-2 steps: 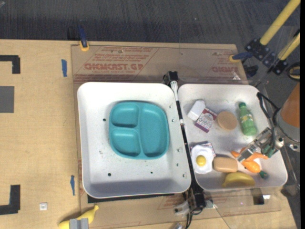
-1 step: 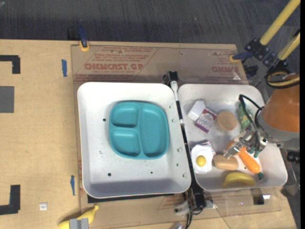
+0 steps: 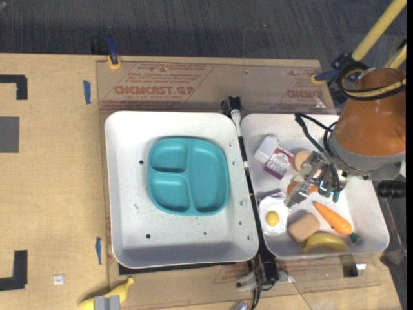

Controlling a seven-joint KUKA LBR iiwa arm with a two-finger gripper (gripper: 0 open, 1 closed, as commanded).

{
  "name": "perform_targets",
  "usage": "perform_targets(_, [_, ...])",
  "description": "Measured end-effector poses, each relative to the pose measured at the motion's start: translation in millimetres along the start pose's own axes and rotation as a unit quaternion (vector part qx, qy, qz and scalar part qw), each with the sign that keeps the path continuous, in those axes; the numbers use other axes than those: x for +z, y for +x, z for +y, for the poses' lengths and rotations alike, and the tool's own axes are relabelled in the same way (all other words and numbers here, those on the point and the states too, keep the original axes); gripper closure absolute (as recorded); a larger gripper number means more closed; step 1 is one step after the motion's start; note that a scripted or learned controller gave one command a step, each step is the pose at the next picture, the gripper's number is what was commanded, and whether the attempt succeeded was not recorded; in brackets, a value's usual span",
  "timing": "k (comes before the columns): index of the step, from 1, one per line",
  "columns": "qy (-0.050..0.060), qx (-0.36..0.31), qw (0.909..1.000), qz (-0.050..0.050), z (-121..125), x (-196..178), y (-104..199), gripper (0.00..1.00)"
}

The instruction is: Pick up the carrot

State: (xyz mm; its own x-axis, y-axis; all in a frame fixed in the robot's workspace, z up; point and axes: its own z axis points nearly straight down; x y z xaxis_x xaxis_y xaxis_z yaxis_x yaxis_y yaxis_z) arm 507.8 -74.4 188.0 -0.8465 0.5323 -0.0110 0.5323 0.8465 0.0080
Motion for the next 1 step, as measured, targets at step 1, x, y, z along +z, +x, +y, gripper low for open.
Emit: perform_targets(1, [-0.001, 0.002, 1.0, -0.003, -0.1, -8.2, -1.5, 1.0])
